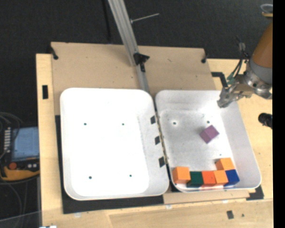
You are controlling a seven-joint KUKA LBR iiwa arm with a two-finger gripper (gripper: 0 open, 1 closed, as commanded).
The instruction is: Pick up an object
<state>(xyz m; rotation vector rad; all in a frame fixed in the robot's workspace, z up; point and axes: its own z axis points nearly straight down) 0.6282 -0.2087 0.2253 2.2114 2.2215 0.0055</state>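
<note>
A purple block [209, 134] lies alone in the middle of the right bin [237, 122]. Along that bin's near edge sits a row of blocks: an orange block [182, 174], a green block [196, 178], a red-orange block [208, 177], another orange block [221, 176] and a blue block [232, 175], with one more orange block [224, 164] just behind them. My gripper [226, 99] hangs over the right bin's far right corner, well above and to the right of the purple block. Nothing shows between its tips.
The left bin [109, 141] stands beside the right one, joined by small black clips [157, 139]. A slanted metal rail [128, 37] runs down from the top to the gap between the bins. Cables and a blue box [26, 144] lie off the bench's left side.
</note>
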